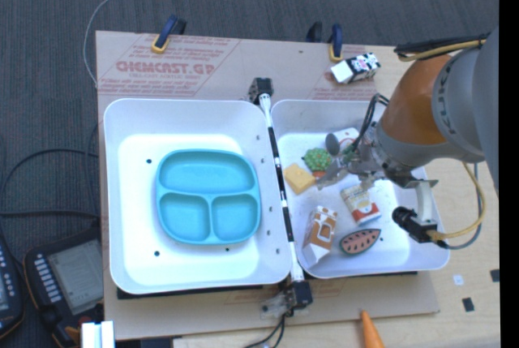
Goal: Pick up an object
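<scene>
Your gripper [345, 164] hangs low in the right bin [422, 261], beside the green toy [318, 159] and yellow block [298, 178]; whether it grips anything cannot be told. Farther left, the other bin [130, 119] holds a blue tray [208, 196].

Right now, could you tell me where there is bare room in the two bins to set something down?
Left bin: a bare white margin rings the blue tray, widest along the near wall. Right bin: crowded around the gripper, with cheese wedge, cartons and watermelon slice close together.
</scene>
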`<action>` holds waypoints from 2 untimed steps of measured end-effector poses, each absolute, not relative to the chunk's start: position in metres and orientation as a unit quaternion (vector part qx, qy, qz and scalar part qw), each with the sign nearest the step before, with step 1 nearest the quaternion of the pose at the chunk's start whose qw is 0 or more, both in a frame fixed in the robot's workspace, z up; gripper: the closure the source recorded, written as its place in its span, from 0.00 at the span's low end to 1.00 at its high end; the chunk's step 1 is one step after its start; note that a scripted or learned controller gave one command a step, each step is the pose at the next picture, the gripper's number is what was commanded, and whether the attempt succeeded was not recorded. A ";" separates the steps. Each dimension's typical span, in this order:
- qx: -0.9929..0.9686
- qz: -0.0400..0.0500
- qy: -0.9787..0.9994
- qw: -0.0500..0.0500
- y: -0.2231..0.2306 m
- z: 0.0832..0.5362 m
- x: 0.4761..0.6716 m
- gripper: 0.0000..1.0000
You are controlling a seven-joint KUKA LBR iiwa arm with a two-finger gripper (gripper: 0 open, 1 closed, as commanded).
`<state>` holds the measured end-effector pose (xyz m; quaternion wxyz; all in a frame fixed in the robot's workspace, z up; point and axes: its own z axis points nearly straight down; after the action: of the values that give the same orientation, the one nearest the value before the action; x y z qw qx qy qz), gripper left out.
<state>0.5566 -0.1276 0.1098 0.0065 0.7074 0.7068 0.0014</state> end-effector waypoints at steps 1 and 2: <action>0.708 0.001 0.707 0.007 -0.128 0.120 0.557 1.00; 0.708 0.001 0.707 0.007 -0.128 0.120 0.557 0.00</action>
<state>0.5568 -0.1281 0.1196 0.0074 0.7076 0.7066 0.0012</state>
